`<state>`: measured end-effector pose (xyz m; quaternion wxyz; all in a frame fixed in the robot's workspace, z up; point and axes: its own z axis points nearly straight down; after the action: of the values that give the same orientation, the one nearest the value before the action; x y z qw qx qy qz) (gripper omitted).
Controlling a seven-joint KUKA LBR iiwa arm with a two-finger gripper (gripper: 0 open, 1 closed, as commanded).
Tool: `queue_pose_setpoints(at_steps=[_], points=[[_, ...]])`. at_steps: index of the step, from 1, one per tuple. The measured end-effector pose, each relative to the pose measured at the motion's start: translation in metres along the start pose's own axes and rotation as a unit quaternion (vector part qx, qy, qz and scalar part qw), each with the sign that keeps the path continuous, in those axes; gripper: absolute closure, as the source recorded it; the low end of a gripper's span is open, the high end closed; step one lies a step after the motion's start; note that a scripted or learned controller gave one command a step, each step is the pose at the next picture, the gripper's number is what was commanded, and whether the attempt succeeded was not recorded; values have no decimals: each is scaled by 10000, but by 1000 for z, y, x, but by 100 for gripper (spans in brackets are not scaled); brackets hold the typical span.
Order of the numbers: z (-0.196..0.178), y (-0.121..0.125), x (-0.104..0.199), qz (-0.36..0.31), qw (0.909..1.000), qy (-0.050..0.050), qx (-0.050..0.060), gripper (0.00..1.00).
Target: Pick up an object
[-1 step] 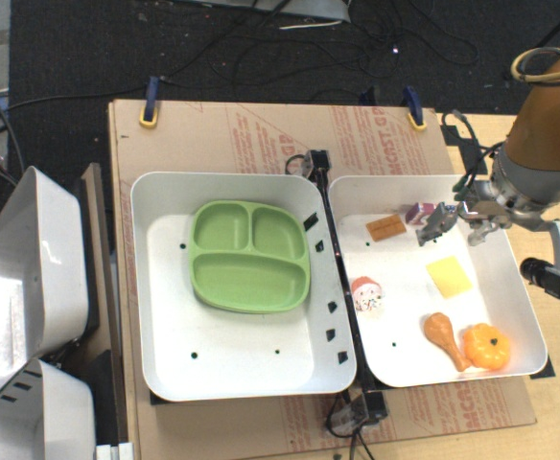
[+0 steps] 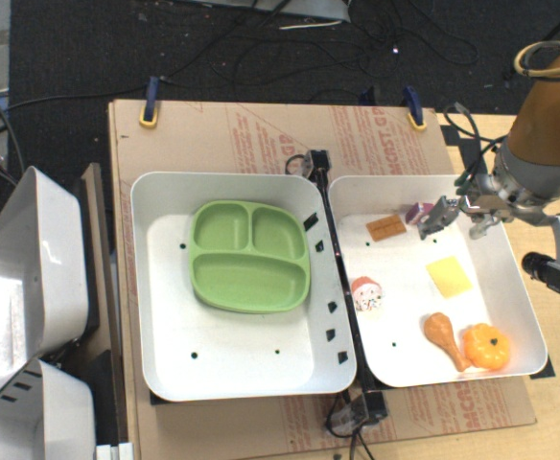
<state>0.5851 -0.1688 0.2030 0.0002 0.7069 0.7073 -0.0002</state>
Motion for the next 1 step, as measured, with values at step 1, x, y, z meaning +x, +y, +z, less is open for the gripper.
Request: queue_pose_setpoints(at_steps=[1], points=[[63,-3,-2,10,10000,5,16,0]])
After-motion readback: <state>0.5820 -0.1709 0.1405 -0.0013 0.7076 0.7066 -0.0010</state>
